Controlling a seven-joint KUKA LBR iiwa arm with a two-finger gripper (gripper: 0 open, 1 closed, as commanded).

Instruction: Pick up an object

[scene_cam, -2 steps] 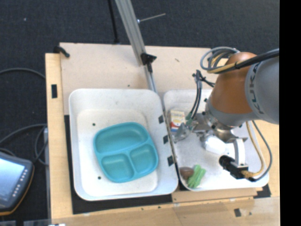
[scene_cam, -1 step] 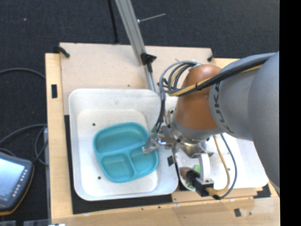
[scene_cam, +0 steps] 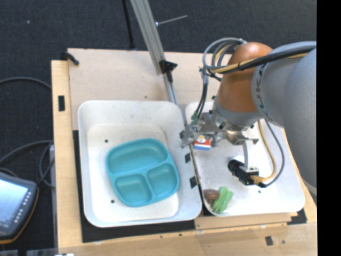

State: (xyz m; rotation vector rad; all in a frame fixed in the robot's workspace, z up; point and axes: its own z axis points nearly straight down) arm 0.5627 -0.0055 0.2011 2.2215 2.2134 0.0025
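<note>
Looking down at a slant on a pale wooden bench (scene_cam: 117, 73) carrying two shallow white bins side by side. Finding in the left bin (scene_cam: 88, 143) a teal plate (scene_cam: 143, 170) with three compartments, lying flat near the bin's middle and turned slightly askew.

Following a grey arm (scene_cam: 287, 84) in from the right, with an orange band (scene_cam: 240, 84) above its wrist, bending down over the right bin (scene_cam: 277, 191). Placing the gripper (scene_cam: 201, 135) low over that bin's left part, close to the wall next to the left bin. Failing to make out the grip itself, spread or closed, with the wrist hiding it from above.

Spotting a small red, white and blue packet (scene_cam: 202, 145) right at the gripper's lower end, on or just above the bin floor. Not being able to tell whether held, touching or merely beside.

Noting a brown lump (scene_cam: 211, 195) and a green item (scene_cam: 224, 199) pressed together in the right bin's near left corner, well apart from the gripper.

Catching a silver metal rail (scene_cam: 149, 28) slanting up from the bench's far side, above the gap between the bins.
</note>
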